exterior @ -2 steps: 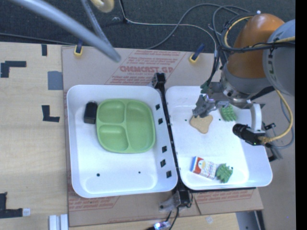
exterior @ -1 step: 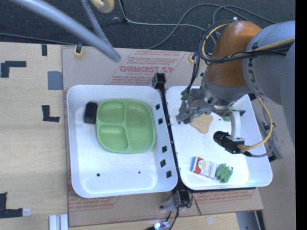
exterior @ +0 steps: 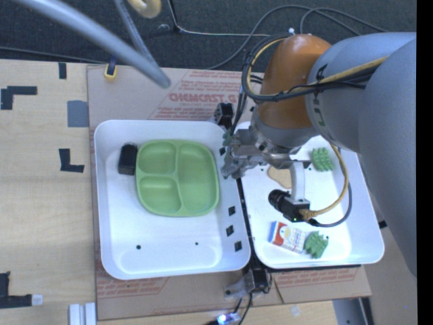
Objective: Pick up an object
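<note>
The gripper [exterior: 233,156] hangs just right of the green plate [exterior: 178,179], low over its right edge; whether it is open or closed cannot be told. A black block [exterior: 127,159] sits just beside the plate's left edge. Well right of the plate lie a box [exterior: 287,237] and a green toy [exterior: 315,244], touching.

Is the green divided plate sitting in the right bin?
No, the green divided plate lies in the left bin, beside a small black block at its left edge.
</note>
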